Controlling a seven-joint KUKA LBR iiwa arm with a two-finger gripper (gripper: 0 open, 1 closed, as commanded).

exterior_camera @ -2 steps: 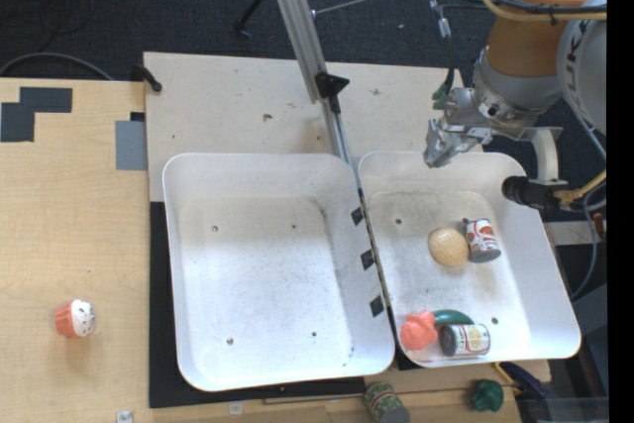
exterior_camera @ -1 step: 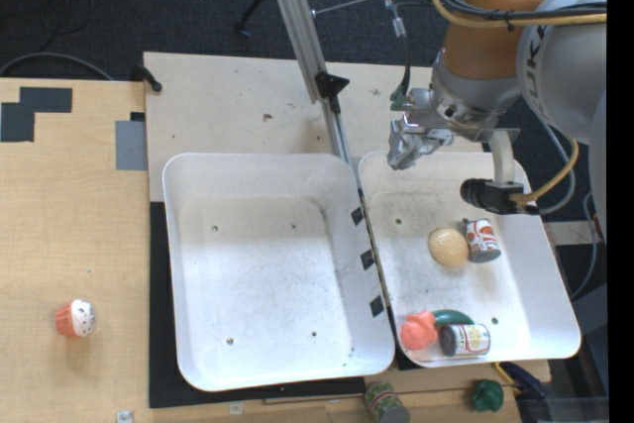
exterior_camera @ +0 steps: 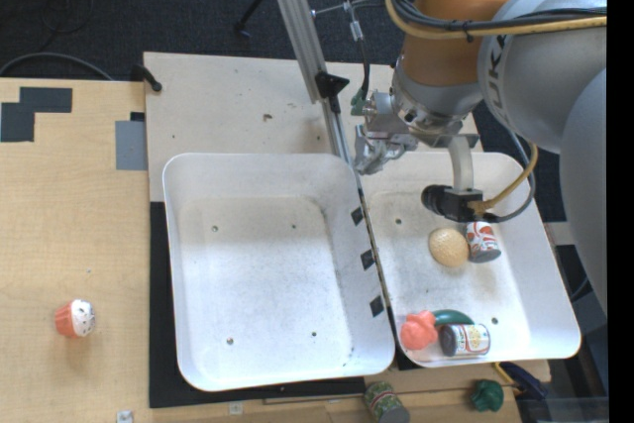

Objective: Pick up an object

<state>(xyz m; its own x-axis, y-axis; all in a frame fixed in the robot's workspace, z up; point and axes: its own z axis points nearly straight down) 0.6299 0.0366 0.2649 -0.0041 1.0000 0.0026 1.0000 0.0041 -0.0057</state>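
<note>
My gripper (exterior_camera: 369, 157) hangs under the orange wrist band, over the far left corner of the right bin (exterior_camera: 555, 337), close to the divider between the bins. Nothing shows held in it. In the right bin, a beige round object (exterior_camera: 448, 248) lies mid-bin beside a small red and white can (exterior_camera: 483, 241). At that bin's near edge, a pink-red object (exterior_camera: 419, 331) touches a dark jar with a pale label (exterior_camera: 465, 340), with a green item (exterior_camera: 456, 316) just behind them. All of these lie well nearer the front than the gripper.
The left bin (exterior_camera: 188, 183) is to the gripper's left. A slanted metal rail (exterior_camera: 302, 25) rises behind the bins. A black cable end (exterior_camera: 451, 201) hangs from the arm. A red and white toy (exterior_camera: 74, 319) sits on the wooden table; a green object (exterior_camera: 485, 395) lies below the right bin.
</note>
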